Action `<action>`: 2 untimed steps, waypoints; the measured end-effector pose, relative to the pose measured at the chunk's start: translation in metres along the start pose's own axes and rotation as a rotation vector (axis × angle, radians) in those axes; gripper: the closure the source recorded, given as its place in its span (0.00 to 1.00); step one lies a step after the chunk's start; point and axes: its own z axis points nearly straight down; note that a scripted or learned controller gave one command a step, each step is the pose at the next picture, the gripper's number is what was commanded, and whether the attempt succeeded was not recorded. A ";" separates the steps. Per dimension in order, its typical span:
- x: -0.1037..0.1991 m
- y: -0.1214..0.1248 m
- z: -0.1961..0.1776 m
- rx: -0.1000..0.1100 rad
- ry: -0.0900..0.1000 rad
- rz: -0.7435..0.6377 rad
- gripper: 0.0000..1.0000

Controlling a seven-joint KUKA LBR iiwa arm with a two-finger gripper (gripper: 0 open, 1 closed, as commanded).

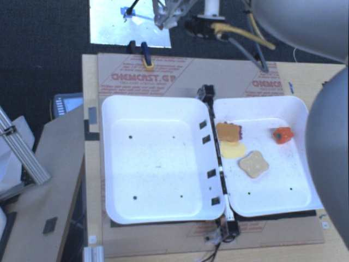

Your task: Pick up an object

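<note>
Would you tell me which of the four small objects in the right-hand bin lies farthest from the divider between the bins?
The orange-red piece, alone toward the bin's right side; the other three cluster near the divider.

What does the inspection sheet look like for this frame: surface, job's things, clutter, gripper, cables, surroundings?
Surface: two white bins side by side, left bin and right bin, on a brown printed board.
Job's things: in the right bin, an orange and purple block against the dividing edge, a yellow disc just below it, a tan toast-shaped piece and an orange-red piece farther right.
Clutter: a yellow and black clamp on the board's far edge.
Gripper: gripper at the top of the view, beyond the bins, above a shiny plate; fingers unclear.
Cables: a yellow hose and a grey cable by the wrist.
Surroundings: dark floor, a metal rail at left.
</note>
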 end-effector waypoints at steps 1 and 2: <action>-0.008 -0.086 0.030 0.024 -0.005 -0.001 1.00; -0.053 -0.185 -0.034 0.016 -0.003 0.000 1.00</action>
